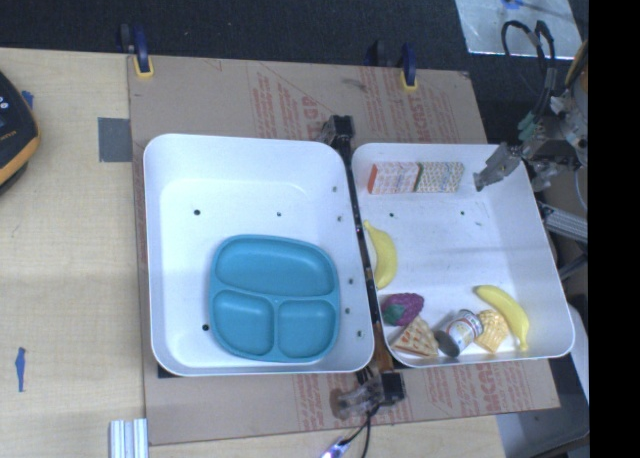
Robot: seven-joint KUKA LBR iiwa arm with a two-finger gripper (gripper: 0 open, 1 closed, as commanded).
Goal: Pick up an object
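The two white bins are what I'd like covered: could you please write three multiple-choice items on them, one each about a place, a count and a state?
1. Where is the blue divided plate?
A. Left bin
B. Right bin
C. On the cardboard

2. How many bananas lie in the right bin?
A. One
B. Two
C. Four

3. How does the small can lie?
A. Upright
B. On its side
C. On the blue plate

Answers:
1 A: the blue divided plate sits in the left bin.
2 B: one banana lies against the right bin's left wall, another banana near its lower right corner.
3 B: the can lies tipped over among the toy foods.
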